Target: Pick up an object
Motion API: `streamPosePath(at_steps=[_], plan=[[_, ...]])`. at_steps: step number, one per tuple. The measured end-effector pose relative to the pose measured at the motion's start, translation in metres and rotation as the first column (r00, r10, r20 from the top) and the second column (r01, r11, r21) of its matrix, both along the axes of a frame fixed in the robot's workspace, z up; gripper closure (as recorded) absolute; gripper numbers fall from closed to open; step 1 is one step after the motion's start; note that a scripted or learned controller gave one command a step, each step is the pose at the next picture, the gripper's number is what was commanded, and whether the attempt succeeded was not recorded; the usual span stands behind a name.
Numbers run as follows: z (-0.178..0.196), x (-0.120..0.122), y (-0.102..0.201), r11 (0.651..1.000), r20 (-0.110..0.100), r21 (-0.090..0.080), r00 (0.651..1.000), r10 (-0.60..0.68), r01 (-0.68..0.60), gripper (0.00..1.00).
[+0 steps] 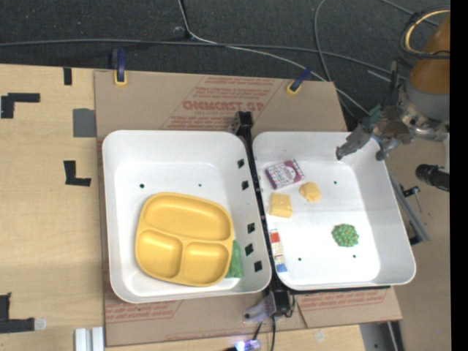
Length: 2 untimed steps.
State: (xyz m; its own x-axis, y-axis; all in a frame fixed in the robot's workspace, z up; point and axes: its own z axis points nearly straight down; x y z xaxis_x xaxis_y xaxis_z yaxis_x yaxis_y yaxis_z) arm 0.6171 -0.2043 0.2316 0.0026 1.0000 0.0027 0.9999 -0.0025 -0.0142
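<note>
Objects lie loose in the right bin (387, 218) — a purple packet (284, 172), two yellow lumps (310, 191), a green ball (345, 234) — while the gripper (363, 145) hangs over the bin's far right corner with its two fingers spread and nothing between them. A good pick, I judge, means choosing something isolated: the green ball stands well apart from the rest, so the fingers could straddle it squarely before descending.
</note>
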Motion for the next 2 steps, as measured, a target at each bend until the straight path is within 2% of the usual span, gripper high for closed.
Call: streamPosePath(at_steps=[1,2], plan=[[0.008,0.003,0.001,1.000,0.013,-0.003,1.000,0.004,-0.004,0.00],[-0.056,0.005,0.002,1.000,0.007,-0.003,1.000,0.004,-0.004,0.00]])
